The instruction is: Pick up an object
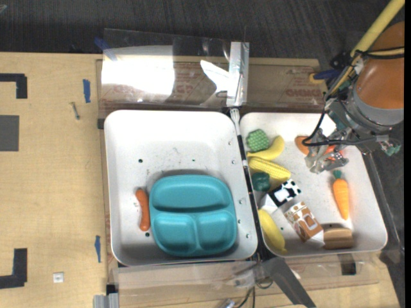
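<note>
The arm comes in from the right, its orange band cut off by the frame edge, and its hand hangs low over the right bin, near that bin's far right part. The hand is a small dark and silver tangle with cables across it, so I cannot tell how far it is open or whether it has anything in it. A small orange piece sits just to its left, partly behind a cable and too small to name. Just below the hand lies a carrot, apart from it. Along the bin's left wall crowd a green knobbly item, a banana, a corn cob, a black-and-white block, a second yellow piece, a brown-and-white box and a tan block. The left bin holds a teal divided tray with a sausage beside it. Clear plastic glares over the surface behind the bins.
</note>
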`<state>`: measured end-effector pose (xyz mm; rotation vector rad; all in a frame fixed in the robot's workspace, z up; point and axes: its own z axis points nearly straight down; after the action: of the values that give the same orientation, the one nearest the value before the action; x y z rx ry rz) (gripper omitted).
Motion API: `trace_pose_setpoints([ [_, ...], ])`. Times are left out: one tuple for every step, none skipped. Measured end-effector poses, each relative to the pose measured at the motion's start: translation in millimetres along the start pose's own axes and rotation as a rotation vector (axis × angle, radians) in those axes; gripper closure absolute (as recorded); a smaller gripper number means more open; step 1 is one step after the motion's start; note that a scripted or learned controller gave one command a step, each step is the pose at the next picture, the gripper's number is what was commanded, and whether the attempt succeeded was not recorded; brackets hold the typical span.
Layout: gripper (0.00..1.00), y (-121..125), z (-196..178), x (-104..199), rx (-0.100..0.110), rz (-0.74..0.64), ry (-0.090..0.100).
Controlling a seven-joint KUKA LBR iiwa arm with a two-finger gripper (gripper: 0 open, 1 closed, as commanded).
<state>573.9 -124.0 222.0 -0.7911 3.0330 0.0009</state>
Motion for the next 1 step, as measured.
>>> trace_pose_setpoints([
  [0.0, -1.4, -1.3, 0.7, 0.002, 0.002, -0.001],
])
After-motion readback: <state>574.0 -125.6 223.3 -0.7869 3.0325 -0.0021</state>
